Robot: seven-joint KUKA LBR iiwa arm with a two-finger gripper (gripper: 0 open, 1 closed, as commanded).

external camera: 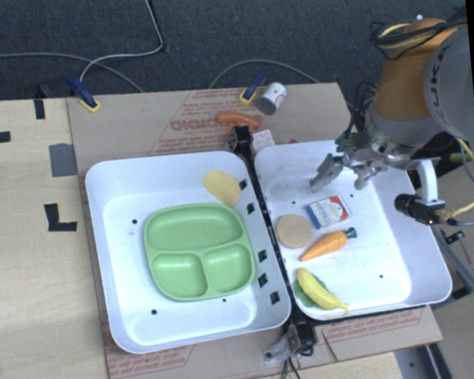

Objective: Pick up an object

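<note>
In the right bin [412, 280] lie a small blue-and-white packet [328, 211], a round tan biscuit [293, 231], an orange carrot [325, 245] and a yellow banana [319, 291]. My gripper [341, 174] hangs over the bin's far part, just above and to the right of the packet. Its two fingers are spread apart, one finger [324, 171] on the left and the other by the wrist, with nothing between them.
The left bin [112, 238] holds a green divided plate [200, 251] and a pale yellow lemon-like piece [222, 187] near its far right corner. An orange item [238, 118] and a grey cylinder [271, 98] lie on the cardboard behind the bins. Cables run near the arm on the right.
</note>
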